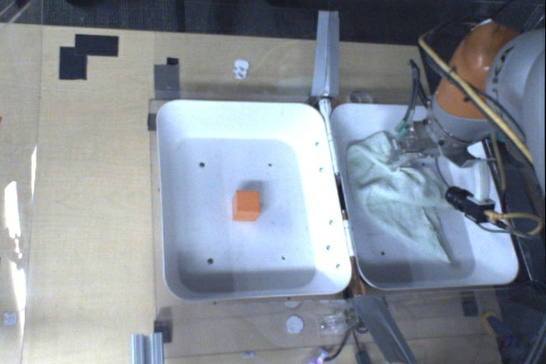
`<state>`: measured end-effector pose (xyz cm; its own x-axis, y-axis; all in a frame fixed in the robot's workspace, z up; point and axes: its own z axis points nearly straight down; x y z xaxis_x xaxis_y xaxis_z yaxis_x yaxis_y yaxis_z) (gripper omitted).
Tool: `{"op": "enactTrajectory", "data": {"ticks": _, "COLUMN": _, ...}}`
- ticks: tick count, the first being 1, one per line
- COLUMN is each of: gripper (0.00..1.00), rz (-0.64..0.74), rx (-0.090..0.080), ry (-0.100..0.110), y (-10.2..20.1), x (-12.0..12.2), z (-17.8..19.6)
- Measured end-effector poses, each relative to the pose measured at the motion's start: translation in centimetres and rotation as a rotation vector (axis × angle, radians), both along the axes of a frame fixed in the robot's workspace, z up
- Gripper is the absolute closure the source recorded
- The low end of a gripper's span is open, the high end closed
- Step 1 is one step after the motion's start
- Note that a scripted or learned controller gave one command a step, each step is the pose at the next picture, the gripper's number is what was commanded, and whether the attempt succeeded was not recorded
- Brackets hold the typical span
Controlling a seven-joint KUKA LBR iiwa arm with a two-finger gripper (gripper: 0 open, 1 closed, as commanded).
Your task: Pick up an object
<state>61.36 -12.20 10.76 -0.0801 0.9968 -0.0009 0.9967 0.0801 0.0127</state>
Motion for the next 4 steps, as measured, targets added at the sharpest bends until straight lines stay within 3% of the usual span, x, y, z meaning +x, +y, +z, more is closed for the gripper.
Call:
{"op": "enactTrajectory", "data": {"ticks": 1, "gripper": 0.0, "rz": 0.0, "rx": 0.0, "ry": 0.0, "y": 0.0, "x": 0.0, "z": 0.0}}
{"op": "enactTrajectory", "data": {"ticks": 2, "gripper": 0.0, "rz": 0.333, "rx": -0.004, "ry": 0.008, "y": -2.0, "x": -0.5, "z": 0.2}}
{"op": "enactTrajectory", "data": {"ticks": 3, "gripper": 1.0, "rz": 0.335, "rx": -0.005, "ry": 0.002, "y": -1.9, "x": -0.3, "z": 1.4}}
{"op": "enactTrajectory", "data": {"ticks": 4, "gripper": 1.0, "rz": 0.533, "rx": -0.006, "ry": 0.005, "y": 2.2, "x": 4.0, "z": 12.1}}
